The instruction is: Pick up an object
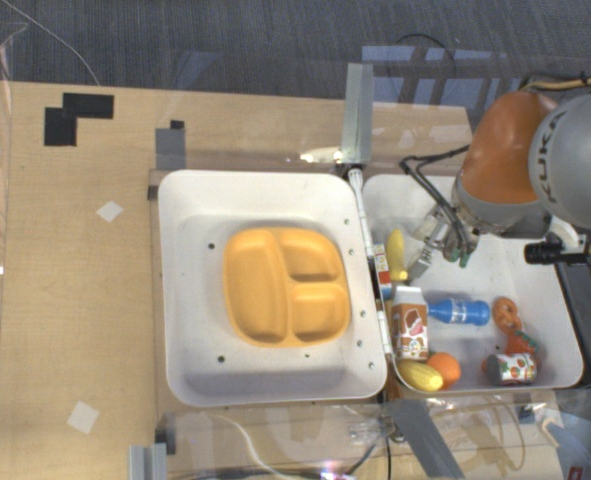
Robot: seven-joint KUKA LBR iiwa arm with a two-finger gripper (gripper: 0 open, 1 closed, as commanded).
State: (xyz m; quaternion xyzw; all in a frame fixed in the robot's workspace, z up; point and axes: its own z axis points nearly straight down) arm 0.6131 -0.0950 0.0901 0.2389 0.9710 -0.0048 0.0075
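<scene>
The right white bin (565, 298) holds several small objects. A yellow banana (396, 252) lies by its left wall. Below it is a brown and white carton (409, 328), and beside that a blue bottle (459, 312) lies on its side. A red-orange item (506, 313) sits to the bottle's right. A lemon (422, 374), an orange (446, 368) and a small can (515, 368) rest along the front edge. My gripper (437, 248) hangs low over the bin, just right of the banana and above the bottle. Nothing shows in its grasp.
The left white bin (190, 218) carries a yellow divided tray (285, 286). A metal divider post (359, 108) stands behind the wall between the bins. The arm's orange band (505, 153) and grey body (585, 168) cover the right bin's far right corner.
</scene>
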